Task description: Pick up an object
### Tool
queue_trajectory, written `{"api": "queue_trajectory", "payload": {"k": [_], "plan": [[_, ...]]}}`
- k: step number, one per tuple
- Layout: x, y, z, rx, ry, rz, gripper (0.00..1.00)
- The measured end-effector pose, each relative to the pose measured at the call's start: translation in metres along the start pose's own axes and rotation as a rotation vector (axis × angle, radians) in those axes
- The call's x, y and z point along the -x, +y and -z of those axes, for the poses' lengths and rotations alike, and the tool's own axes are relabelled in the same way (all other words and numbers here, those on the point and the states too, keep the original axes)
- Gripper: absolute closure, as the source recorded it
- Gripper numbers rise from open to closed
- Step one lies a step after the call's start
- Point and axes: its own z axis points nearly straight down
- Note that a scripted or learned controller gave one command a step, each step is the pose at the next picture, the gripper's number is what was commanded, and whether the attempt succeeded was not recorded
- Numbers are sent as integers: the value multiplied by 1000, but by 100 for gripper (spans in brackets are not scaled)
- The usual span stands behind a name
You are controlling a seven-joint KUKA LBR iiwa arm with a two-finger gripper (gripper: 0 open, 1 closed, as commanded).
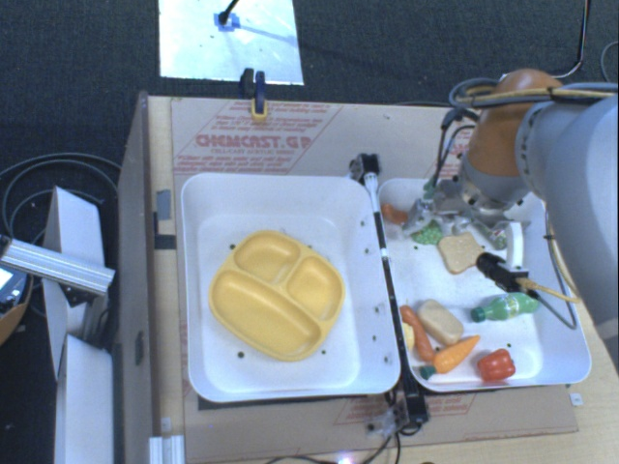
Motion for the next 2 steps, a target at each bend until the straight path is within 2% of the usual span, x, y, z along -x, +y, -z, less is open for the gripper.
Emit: {"api": "queue_trajectory", "payload": {"k": [1,2], "plan": [[0,0,0,-1,0,0,0],[0,1,11,3,-1,3,100]]}}
